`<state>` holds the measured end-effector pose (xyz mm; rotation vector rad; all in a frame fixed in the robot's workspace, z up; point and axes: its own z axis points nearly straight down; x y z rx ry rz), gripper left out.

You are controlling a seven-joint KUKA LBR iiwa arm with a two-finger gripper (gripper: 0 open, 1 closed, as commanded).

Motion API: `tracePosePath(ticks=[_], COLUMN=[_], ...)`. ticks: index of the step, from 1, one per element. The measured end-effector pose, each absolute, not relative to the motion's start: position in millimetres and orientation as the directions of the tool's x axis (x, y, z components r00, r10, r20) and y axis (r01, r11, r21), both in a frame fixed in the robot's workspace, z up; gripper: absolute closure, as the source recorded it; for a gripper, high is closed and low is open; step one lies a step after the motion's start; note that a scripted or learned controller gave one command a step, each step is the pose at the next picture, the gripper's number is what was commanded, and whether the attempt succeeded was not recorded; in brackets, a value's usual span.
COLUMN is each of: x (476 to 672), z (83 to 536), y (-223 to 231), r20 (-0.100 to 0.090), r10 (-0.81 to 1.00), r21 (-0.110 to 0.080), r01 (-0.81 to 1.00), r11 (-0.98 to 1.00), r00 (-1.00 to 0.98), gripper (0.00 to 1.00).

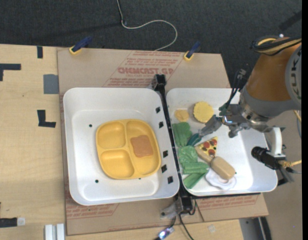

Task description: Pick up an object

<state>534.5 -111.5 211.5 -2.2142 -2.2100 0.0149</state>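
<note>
Toys crowd the right bin (254,179): a pizza slice (208,148), green leaves (186,151), a yellow disc (203,112), a bread roll (222,168). The gripper (208,128) hovers just above the pizza slice, jaws apart and holding nothing. The left bin (78,134) carries a yellow divided plate (113,149).

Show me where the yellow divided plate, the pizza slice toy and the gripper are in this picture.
yellow divided plate (113,136): camera view, on its upper left compartment.
pizza slice toy (209,147): camera view, on its topping side.
gripper (206,130): camera view, midway between its fingertips.
</note>
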Motion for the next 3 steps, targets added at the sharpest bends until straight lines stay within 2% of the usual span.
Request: tracePosePath(ticks=[1,2,3], x=[537.3,539.8,539.4], z=[219,155,110], y=[-111,-113,-116], r20=[0.001,0.000,0.000], r10=[1.000,1.000,1.000], r21=[-0.002,-0.007,-0.007], r01=[1.000,1.000,1.000], r11=[0.001,0.001,0.001], r00=[-0.001,-0.001,-0.001], gripper=[0.00,0.00,0.00])
